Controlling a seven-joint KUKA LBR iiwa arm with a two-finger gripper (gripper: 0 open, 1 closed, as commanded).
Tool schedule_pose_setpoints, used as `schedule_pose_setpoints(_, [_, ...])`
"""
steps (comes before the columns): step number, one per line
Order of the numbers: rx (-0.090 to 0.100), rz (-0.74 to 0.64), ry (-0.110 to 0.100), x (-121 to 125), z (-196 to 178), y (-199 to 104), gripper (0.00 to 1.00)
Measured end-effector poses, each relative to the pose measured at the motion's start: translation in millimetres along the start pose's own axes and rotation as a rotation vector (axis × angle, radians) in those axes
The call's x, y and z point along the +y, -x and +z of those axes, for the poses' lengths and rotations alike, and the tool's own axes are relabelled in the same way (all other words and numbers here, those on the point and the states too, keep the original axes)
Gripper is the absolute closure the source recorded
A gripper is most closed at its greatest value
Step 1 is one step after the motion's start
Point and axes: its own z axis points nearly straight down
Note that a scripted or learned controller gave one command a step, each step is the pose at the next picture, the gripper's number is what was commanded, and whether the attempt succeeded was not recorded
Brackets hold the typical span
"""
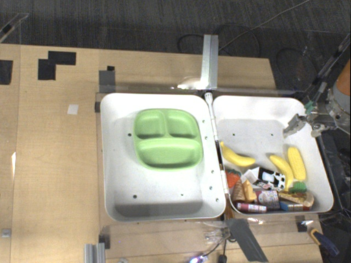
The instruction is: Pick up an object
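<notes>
The right bin (pixel 258 111) holds a yellow banana (pixel 237 158), a second small banana (pixel 280 165) and a corn cob (pixel 296 163). A heap of small toy foods and packets (pixel 269 193) fills its front corner, with a black-and-white piece (pixel 272 176) on top. My gripper (pixel 301 126) hangs over the bin's far right side, above and behind the corn cob and apart from every object. I see nothing in it.
The left bin (pixel 118 163) carries a green divided plate (pixel 166 137). A metal post (pixel 210 59) rises behind the seam between the bins. The arm (pixel 334 111) comes in over the right bin's right rim.
</notes>
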Motion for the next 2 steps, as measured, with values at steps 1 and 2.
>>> schedule_pose_setpoints(1, [-0.001, -0.12, 0.002, -22.3, 104.3, 1.6, 0.0])
schedule_pose_setpoints(2, [-0.002, -0.121, 0.008, -19.9, 92.7, 0.8, 1.0])
